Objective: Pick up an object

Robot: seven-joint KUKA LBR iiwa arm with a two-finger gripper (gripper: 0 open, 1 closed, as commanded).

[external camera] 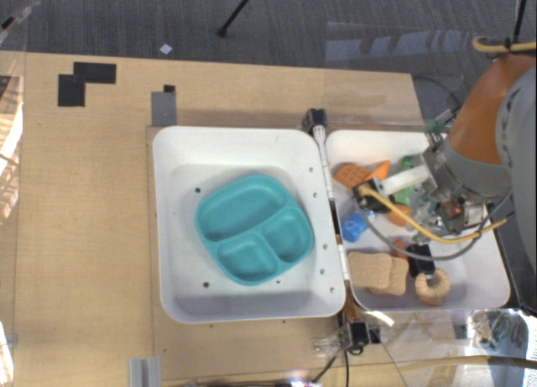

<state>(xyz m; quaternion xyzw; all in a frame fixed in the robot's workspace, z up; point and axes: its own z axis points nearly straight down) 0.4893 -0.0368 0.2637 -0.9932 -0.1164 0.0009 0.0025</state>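
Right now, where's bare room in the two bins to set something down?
Left bin: bare floor along its walls all round the teal divided tray, widest at the top-left corner. Right bin: crowded with toys under the arm; a small bare patch lies right of the tan ring.

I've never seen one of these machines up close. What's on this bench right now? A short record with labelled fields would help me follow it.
arm: grey with orange band, reaching in from the right over the right bin
end effector: low among the objects in the right bin
left bin: holds a teal divided tray
right bin: holds an orange piece, a small blue object, a tan block, a tan ring
grasp: not clear from this view
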